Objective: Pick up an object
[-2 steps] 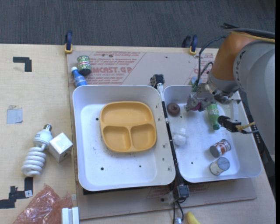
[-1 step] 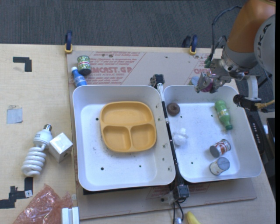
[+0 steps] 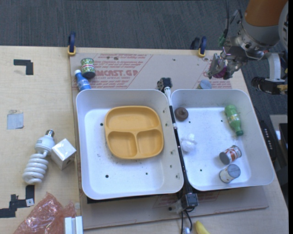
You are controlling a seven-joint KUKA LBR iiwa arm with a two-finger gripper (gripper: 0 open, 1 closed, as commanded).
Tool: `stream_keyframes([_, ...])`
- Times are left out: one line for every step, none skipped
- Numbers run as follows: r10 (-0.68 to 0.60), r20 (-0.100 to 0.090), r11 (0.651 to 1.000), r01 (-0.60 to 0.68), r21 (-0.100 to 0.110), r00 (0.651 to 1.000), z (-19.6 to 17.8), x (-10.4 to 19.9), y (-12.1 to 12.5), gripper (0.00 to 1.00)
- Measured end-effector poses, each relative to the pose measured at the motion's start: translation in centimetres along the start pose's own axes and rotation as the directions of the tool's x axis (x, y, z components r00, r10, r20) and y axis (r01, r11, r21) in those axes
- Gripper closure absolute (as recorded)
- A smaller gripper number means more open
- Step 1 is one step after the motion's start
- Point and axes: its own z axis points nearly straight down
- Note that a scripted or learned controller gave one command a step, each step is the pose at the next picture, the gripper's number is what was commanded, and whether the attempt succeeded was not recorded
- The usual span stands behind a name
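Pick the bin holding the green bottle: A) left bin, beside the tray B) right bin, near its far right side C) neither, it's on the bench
B: the green bottle lies in the right bin, near its far right side; the left bin holds the yellow tray.

Matt yellow plastic tray (image 3: 134,137), glossy white bins (image 3: 87,151)

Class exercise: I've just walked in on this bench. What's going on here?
A grey arm with an orange band reaches in at the upper right, its gripper raised beyond the right white bin, with something magenta at its tip; whether it is gripped is unclear. That bin holds a green plastic bottle, two small cans, a brown disc and white crumpled paper. The left white bin holds a yellow divided tray.
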Motion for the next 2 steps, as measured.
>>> stream_keyframes([0.0,0.0,1.0,0.0,0.001,1.0,0.5,5.6,0.0,1.0])
stream_keyframes([0.003,0.0,1.0,-0.003,0.001,1.0,4.0,2.6,-7.4,1.0])
